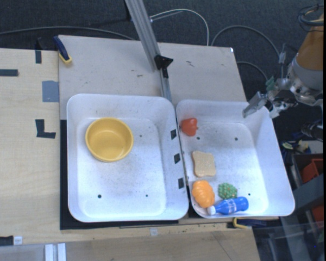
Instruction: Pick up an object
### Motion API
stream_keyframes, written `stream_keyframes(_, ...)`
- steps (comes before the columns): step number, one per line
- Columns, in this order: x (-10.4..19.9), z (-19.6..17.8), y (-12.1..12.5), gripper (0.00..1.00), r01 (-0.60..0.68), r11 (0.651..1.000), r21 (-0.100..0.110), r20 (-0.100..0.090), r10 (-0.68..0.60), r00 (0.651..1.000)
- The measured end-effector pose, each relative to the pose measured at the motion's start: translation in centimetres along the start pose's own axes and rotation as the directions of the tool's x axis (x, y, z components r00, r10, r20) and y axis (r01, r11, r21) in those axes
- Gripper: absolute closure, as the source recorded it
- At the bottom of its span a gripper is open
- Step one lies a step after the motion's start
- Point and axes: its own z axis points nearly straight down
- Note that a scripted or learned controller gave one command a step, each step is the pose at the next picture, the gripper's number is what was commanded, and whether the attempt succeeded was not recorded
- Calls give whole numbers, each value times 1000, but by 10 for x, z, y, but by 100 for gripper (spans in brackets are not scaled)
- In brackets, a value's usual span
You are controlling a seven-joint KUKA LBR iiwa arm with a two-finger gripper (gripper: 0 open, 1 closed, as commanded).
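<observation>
Your hand [259,105] hovered at the right white plastic bin's [271,145] far rim | grip state: cannot tell | round red toy [189,126] lay inside.

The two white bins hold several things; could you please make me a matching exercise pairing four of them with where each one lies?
Things:
1. yellow bowl
2. red tomato
3. slice of bread
4. blue bottle

Places:
A. near the front edge of the right bin, lying on its side
B. upper left part of the left bin
C. near the middle of the right bin
D. far left corner of the right bin

Pairs: 1-B, 2-D, 3-C, 4-A
</observation>
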Motion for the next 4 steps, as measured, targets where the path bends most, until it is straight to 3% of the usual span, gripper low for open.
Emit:
stream_keyframes(1, 0, 0, 0, 0, 0, 1000, 0, 0, 0, 1000)
stream_keyframes(3, 14, 126, -6, 0, 0, 1000, 7, -2, 0, 1000)
stream_keyframes(4, 15, 145, -6, 0, 0, 1000, 0, 0, 0, 1000)
